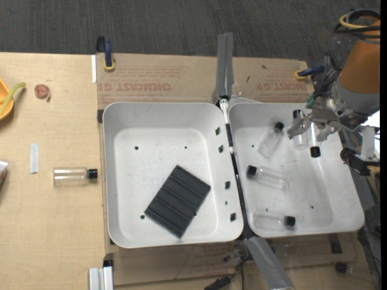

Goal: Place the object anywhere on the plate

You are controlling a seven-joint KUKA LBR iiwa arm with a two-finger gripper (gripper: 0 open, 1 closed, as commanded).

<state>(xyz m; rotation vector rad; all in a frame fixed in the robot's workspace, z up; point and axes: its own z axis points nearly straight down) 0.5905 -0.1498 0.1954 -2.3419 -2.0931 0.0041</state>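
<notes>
The dark grey ribbed rectangular plate (178,200) lies flat and turned at an angle in the left shallow white bin (115,162), while the clear plastic vials with black caps lie in the right shallow white bin (338,222), one (269,138) close beside the tool (305,133). The tool hangs over the upper part of the right bin; I cannot tell its state. I think a good grasp takes this near vial across its narrow body, then carries it well over the wall between the bins before lowering onto the plate

Single fixed cam above bench (48,222), looking down at a slant, far enough back to get both white bins – left bin (121,125), right bin (338,222) – plus bench strip on left and dark floor (181,11) up top, arm (363,71) entering at frame right.
</notes>
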